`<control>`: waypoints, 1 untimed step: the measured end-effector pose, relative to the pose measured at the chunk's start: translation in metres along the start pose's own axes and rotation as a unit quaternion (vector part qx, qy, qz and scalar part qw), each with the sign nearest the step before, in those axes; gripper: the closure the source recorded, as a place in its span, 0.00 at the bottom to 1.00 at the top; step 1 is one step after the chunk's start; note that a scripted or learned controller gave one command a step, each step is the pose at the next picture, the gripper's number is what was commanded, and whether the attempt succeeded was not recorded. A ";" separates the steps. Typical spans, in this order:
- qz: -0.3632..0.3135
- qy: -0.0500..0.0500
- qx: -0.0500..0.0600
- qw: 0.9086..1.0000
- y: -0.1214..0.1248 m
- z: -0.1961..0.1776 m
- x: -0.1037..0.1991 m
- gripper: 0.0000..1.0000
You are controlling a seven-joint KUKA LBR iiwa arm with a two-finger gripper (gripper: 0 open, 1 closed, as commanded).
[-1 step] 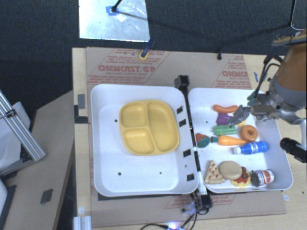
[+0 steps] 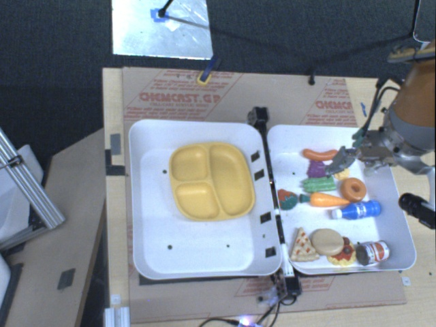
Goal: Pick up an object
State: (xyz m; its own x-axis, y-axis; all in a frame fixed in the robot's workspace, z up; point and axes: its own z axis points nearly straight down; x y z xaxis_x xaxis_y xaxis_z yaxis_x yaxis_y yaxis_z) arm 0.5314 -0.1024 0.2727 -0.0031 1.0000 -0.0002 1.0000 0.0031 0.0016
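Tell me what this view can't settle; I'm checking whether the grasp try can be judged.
- Pincer: small and blurred over the right bin; open or shut can't be told.
- Purple toy: the pincer partly covers it; contact unclear.
- Arm: cut off by the right edge.
- Can: label too small to read.

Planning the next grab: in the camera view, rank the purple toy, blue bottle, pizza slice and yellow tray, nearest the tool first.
From the tool:
1. Purple toy, just left of it.
2. Blue bottle, below, right bin.
3. Pizza slice, right bin's lower-left corner.
4. Yellow tray, left bin.
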 end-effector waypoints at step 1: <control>0.001 0.000 0.002 1.000 -0.008 0.058 0.001 0.00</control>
State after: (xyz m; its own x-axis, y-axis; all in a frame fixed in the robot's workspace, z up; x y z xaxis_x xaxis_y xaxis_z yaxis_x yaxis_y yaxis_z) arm 0.5233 -0.1018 0.2142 -0.0012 1.0000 0.0006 1.0000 0.0012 -0.0030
